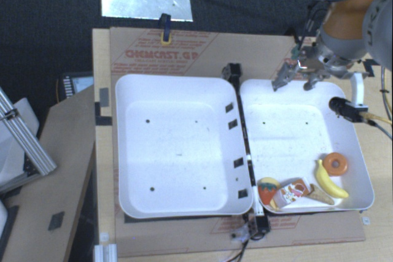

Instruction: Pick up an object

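gripper over right bin's far rim, fingers spread, holding nothing | banana at near-right corner beside orange ring | banana lies nearward of gripper, long axis far-to-near

We look down at a slant from one fixed camera above the bench, far enough back to take in both bins, the bench's near edge lowest, the arm entering at right.

arm cut off at right edge, small packet — print unreadable
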You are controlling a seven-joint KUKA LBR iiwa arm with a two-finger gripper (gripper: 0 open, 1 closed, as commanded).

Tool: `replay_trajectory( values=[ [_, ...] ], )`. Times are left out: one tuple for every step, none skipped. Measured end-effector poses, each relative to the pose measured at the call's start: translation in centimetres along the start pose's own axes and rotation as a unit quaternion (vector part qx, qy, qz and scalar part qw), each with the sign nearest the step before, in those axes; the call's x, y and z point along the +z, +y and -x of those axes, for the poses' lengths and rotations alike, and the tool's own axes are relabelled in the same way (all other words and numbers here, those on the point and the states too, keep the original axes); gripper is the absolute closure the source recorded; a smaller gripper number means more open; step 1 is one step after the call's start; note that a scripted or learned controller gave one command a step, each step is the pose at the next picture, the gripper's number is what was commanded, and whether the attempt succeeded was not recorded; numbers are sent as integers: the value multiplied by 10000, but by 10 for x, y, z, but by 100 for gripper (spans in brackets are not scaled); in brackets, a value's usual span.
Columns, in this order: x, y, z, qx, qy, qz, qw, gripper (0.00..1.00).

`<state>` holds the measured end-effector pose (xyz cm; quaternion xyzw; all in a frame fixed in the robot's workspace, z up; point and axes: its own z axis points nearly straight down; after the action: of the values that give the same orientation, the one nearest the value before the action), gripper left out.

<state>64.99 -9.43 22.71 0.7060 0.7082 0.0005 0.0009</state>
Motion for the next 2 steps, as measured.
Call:
replay_trajectory(
  values=[
    [-124, 3, -60, -41, 7, 77, 10000, 0],
    [-218, 21, -164, -62, 22, 65, 10000, 0]
  ],
)
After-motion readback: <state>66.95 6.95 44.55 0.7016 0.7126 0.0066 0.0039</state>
